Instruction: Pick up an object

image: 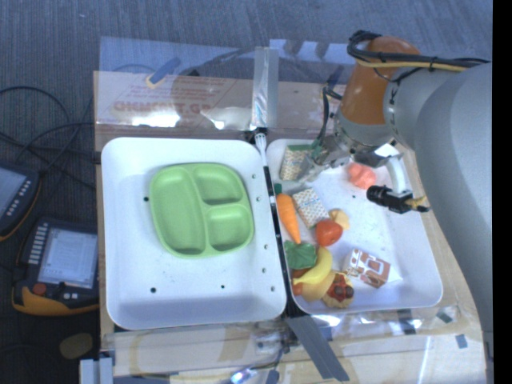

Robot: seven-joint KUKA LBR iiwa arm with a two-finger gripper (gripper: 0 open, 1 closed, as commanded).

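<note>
A: Checking jaws first. Gripper (pixel 318 160) sits low over the back left corner of the right bin (pixel 416 274), under the orange band (pixel 368 94) of the arm (pixel 456 126). Open or shut?

B: Can't tell, too small and cluttered at the tip. Nothing visibly clamped.

A: Closest object?

B: Patterned packet (pixel 293 163), just left of the tip, near touching. A second patterned packet (pixel 311 207) lies a bit nearer the camera, below the tip.

A: Next ring out?

B: Pink piece (pixel 362 174) to the right of the tip, beside a black-and-white fitting (pixel 394 189) on the arm. Carrot (pixel 288 218) runs along the bin's left wall, with the red tomato-like piece (pixel 329 232) just right of it.

A: Front of the bin?

B: Green leafy piece (pixel 301 255), banana (pixel 316 275) touching it, dark red cluster (pixel 342 290) at the banana's end, small printed carton (pixel 366 268) to the right, apart from the gripper.

A: Other bin?

B: Left bin (pixel 132 294) holds a green divided plate (pixel 204 209), flat, roughly centred, well apart from the gripper.

A: Outside the bins?

B: Pendant with a screen (pixel 62 262) on the floor at left, with cables (pixel 40 126).
</note>
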